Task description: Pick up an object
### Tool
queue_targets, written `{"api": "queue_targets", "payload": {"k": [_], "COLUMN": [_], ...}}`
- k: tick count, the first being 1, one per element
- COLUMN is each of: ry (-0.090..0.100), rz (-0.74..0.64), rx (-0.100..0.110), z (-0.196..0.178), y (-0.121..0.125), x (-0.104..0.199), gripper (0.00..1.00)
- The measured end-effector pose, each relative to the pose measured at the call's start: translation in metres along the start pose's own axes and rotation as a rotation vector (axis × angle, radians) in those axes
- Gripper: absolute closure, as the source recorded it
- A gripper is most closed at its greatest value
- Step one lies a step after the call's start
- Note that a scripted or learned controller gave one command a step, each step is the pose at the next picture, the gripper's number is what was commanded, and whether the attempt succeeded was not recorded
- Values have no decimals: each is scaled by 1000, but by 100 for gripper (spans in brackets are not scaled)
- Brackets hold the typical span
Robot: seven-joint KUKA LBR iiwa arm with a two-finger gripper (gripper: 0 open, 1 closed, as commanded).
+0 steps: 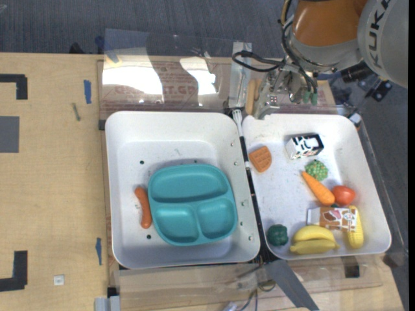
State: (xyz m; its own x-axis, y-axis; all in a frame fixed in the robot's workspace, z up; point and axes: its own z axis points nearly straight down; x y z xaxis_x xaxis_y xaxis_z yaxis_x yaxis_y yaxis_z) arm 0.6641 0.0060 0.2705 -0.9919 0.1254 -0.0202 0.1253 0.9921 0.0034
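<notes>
My gripper (280, 94) hangs above the far rim of the right bin (369, 173), under the orange band of the arm. Nothing shows between its fingers. In the right bin lie an orange cracker-like piece (260, 159), a black-and-white carton (305, 146), a green broccoli (316, 170), a carrot (318, 187), a tomato (343, 195), a brown-and-white box (335, 218), a corn cob (355, 228), a banana (314, 238) and a dark green pepper (277, 234). The cracker and the carton lie closest to the gripper.
The left bin (123, 141) holds a teal divided tray (192, 203) and an orange sausage (143, 207) beside its left edge. A clear plastic sheet (162, 80) lies behind the bins. Tan bench surface (45, 186) stretches to the left.
</notes>
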Motion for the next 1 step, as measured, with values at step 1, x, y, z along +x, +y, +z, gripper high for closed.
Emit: {"api": "queue_targets", "payload": {"k": [1], "ry": [10], "rz": [-111], "rx": [1], "z": [-16], "y": [4], "x": [8], "gripper": [100]}}
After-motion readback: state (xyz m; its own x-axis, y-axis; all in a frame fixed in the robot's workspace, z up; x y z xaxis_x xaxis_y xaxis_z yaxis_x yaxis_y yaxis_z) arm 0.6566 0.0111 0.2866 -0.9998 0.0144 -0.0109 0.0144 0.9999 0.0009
